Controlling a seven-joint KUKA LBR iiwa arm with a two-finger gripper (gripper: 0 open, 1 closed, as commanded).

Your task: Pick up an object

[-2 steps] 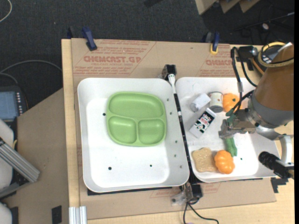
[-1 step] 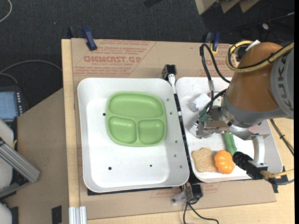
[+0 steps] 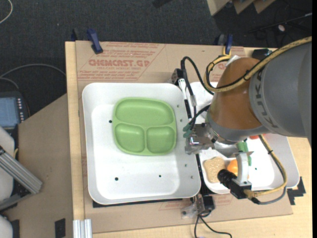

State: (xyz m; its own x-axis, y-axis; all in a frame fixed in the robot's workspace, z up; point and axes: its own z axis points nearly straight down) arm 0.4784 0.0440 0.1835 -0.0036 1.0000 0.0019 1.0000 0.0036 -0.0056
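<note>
Left white bin (image 3: pixel 99 148) taken as landmark. Inside it, toward its far side, a green divided plate (image 3: pixel 145 125) lies flat: one long compartment above, two smaller ones below. The bin sits on a brown board (image 3: pixel 124 61) printed in red "CHEMCAST G P" with smaller unreadable lines above and below; two blue clamps (image 3: pixel 94 41) grip the board's far edge. Just right of the left bin, the grey arm (image 3: pixel 282 93) with its orange band (image 3: pixel 235 95) hangs over the right white bin (image 3: pixel 282 175); partial lettering "KU" shows on the grey housing. Gripper (image 3: pixel 194 142) sits at the seam between the two bins; cannot tell its state. In the right bin's near corner lie a tan speckled piece (image 3: pixel 213 166) and, touching it, an orange object (image 3: pixel 230 166).
</note>
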